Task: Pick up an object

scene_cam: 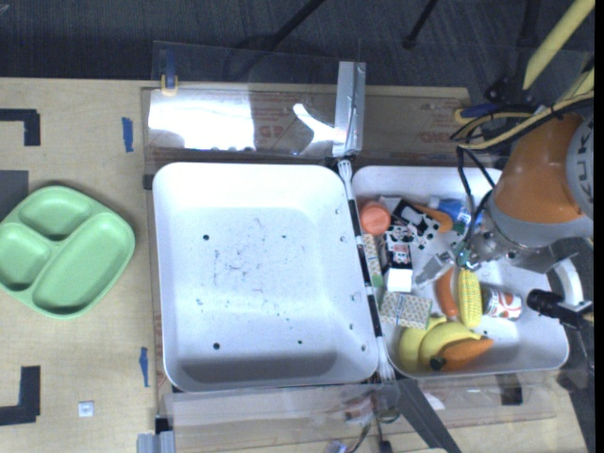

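Arm [533,182] down over the right bin [547,347]. Jaws' spread cannot be told. Just below them a yellow tube [468,295]; farther below, bananas [429,340]; to their left an orange ball [376,218].

You are looking at a robotics lab or test cell, not a home or shop. The plywood counter [75,102] carries black corner marks and blue tape tabs [127,133], the sort used to fix positions. Two shallow white bins sit side by side, the left bin [255,272] and the right bin [543,347], with a clear plastic panel [245,111] standing behind them. The right bin holds a jumble of toy food and small test items, among them yellow bananas [429,340]. A grey arm with an orange band [538,182] reaches in, trailed by loose cables [491,125]. Tripod legs [434,8] stand on dark carpet beyond. A green divided plate [64,250] rests on the counter.
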{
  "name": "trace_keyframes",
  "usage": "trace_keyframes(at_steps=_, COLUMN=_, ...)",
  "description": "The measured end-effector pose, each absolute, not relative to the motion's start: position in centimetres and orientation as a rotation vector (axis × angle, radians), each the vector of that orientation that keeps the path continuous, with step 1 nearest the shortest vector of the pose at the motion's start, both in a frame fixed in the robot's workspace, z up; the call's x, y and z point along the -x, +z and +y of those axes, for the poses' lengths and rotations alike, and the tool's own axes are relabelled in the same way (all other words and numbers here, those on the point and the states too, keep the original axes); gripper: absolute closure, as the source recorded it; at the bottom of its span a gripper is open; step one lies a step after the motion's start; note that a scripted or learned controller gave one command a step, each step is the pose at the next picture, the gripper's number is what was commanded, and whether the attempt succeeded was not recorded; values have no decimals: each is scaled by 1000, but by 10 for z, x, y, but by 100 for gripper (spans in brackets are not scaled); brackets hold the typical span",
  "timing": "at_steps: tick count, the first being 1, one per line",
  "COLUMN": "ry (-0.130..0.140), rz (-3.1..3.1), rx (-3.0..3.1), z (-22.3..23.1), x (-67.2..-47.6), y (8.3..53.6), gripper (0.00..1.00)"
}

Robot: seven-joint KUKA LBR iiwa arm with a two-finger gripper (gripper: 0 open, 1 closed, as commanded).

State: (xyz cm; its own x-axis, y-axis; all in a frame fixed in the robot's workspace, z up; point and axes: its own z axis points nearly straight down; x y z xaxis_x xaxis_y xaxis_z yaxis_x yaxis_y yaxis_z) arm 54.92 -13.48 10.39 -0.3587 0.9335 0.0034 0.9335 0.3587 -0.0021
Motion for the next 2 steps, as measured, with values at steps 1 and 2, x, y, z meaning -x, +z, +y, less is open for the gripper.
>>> trace_keyframes(at_steps=1, ry=-2, rz=-2585, rx=1778, z=-136, x=-550, y=112, gripper=100)
trace_keyframes(at_steps=2, ry=1, rz=-2384, rx=2045, z=-107, x=-591, y=198, gripper=100)
